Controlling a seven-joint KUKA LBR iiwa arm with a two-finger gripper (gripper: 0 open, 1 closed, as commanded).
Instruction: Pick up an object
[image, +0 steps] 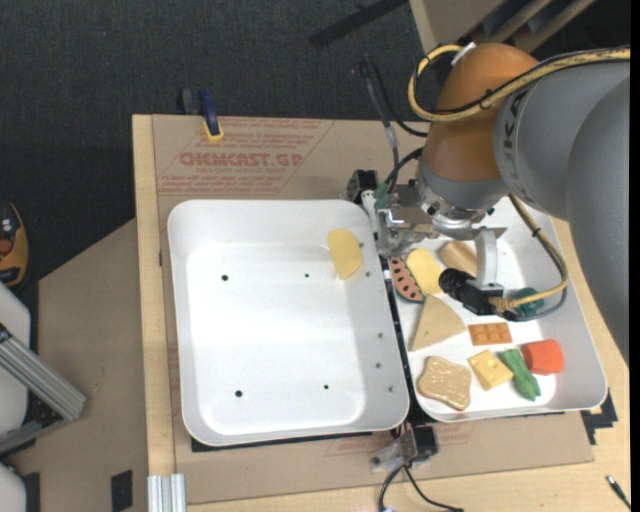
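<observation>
pincer nr yellow piece

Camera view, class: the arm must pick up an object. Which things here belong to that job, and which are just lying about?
Belong to the job:
gripper
right bin
yellow piece
cheese wedge
toast slice
green vegetable

Just lying about:
blue clamp
cardboard sheet
left bin, holding one pale yellow piece

My robotics lab station

My cabled arm reaches over a surface of protective-papered sheet stamped "CHEMCAST", clamped by a blue clamp, bearing two white bins, with aluminium framing on dark carpet.
</observation>
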